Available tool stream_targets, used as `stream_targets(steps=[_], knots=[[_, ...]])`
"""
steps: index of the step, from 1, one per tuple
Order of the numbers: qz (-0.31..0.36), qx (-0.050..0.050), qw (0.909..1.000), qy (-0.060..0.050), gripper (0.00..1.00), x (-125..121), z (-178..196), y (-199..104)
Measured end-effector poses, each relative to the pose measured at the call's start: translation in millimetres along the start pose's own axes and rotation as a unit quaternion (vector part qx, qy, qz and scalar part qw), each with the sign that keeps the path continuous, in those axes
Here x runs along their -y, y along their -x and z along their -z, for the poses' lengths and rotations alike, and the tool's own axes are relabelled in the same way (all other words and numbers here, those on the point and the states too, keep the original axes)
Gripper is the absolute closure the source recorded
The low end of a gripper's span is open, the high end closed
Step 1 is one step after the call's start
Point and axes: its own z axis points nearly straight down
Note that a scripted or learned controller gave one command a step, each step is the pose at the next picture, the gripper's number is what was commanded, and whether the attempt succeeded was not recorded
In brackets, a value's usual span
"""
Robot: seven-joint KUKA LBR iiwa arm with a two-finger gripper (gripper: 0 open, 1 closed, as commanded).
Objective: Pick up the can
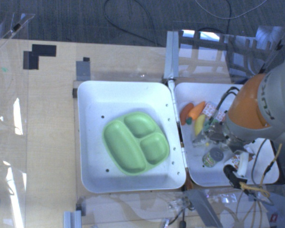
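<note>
The can (212, 157) lies in the right bin (197, 174), near its front wall, with its round silver end facing up. My gripper (210, 134) hangs low in that bin just behind the can, below the orange band (247, 109) of the arm. From this angle the gripper looks close above the can's far side. Nothing shows between gripper and can that tells whether they touch.
An orange carrot-like piece (192, 110), a yellow piece (199, 123) and a white packet (209, 109) lie in the right bin's back left. Another small packet (234, 160) lies right of the can. A green divided plate (135, 142) sits in the left bin (92, 108).
</note>
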Motion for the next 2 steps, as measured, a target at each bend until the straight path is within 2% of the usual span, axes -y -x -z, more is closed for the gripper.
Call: stream_targets(steps=[1, 2], knots=[[0.174, 0.0, 0.9847, -0.007, 0.0, -20.9, 84.1, -21.4], [0.287, -0.001, 0.9579, -0.003, 0.0, 17.4, -11.6, 9.9]])
